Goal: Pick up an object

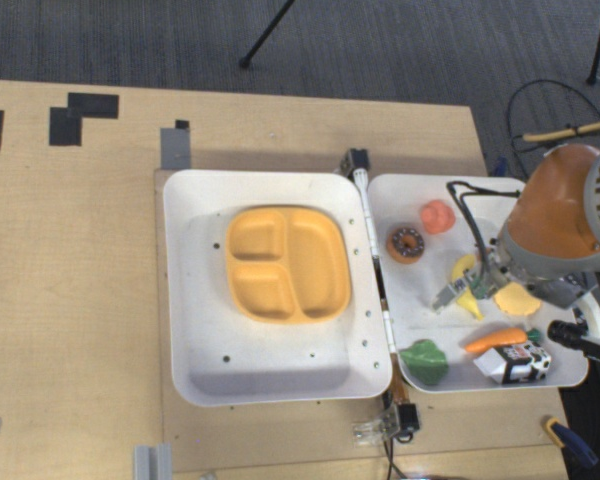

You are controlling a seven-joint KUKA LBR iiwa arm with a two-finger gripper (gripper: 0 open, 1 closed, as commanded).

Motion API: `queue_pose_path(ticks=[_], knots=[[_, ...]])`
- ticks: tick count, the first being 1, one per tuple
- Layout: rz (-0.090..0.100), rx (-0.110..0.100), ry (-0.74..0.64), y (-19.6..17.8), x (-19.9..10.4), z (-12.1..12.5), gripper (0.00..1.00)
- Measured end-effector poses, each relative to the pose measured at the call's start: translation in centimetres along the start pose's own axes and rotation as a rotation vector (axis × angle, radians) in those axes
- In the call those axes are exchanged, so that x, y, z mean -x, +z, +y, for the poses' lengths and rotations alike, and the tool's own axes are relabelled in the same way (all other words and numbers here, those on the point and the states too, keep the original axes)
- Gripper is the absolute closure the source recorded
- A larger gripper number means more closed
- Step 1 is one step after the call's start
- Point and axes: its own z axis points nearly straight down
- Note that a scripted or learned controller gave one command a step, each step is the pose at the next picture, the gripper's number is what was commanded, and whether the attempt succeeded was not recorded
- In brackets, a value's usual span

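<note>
The right bin (400, 298) holds a pink rounded object (437, 216), a chocolate donut (407, 243), a yellow banana-like piece (468, 303), a pale yellow piece (518, 301), an orange carrot (496, 340), a green object (425, 360) and a white-and-black box (516, 366). My gripper (456, 290) reaches in from the right and sits low in this bin, right over the yellow banana-like piece, which it partly hides. The arm's orange band (558, 208) covers the bin's far right side.
The left bin (195, 348) holds a yellow divided plate (285, 264). A metal divider (372, 258) runs between the two bins. Black cables (475, 203) loop from the wrist over the right bin. Bare wooden bench (70, 288) lies to the left.
</note>
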Motion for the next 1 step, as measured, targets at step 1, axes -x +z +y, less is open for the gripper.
queue_pose_path(ticks=[1], knots=[[0.016,-0.001,-0.002,-1.03,-0.43,0.3,1.0]])
